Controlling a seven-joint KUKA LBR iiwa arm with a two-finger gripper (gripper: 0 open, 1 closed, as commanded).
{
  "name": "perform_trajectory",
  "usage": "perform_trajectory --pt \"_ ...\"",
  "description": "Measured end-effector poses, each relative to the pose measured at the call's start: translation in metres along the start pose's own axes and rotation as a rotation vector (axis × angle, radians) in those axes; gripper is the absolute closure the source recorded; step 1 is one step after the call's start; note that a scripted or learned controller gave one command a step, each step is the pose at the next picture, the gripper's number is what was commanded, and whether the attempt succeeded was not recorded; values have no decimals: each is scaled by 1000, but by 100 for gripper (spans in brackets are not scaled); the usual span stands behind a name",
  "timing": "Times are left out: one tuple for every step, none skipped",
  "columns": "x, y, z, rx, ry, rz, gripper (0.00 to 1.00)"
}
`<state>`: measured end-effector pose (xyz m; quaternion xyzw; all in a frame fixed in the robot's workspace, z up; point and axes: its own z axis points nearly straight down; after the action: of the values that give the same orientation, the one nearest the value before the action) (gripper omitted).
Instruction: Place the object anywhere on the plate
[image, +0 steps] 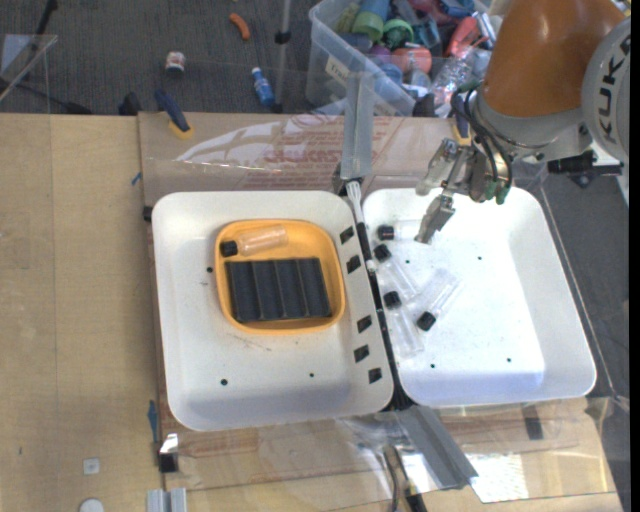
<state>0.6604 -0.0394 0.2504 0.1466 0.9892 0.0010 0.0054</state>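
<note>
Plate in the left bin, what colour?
Orange-yellow plate, seen in the camera view; a dark ribbed block lies on it.

A clear tube (262, 239), seemingly amber-tinted, lies on the orange plate (330, 250).

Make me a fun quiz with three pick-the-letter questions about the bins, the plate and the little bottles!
1. Where is the orange plate?
A. in the left bin
B. in the right bin
C. on the floor

2. What colour are the caps on the clear vials?
A. red
B. black
C. green

3. What lies on the plate?
A. one vial beside a dark ridged block
B. a spoon
C. three vials

Answers:
1. A, the plate sits in the left bin.
2. B, each vial in the right bin ends in a black cap.
3. A, a single vial lies along the plate's far edge, next to the dark ridged block.
</note>
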Motion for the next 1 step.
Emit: perform_trajectory --pt "-2 0 -13 -5 -10 3 100"
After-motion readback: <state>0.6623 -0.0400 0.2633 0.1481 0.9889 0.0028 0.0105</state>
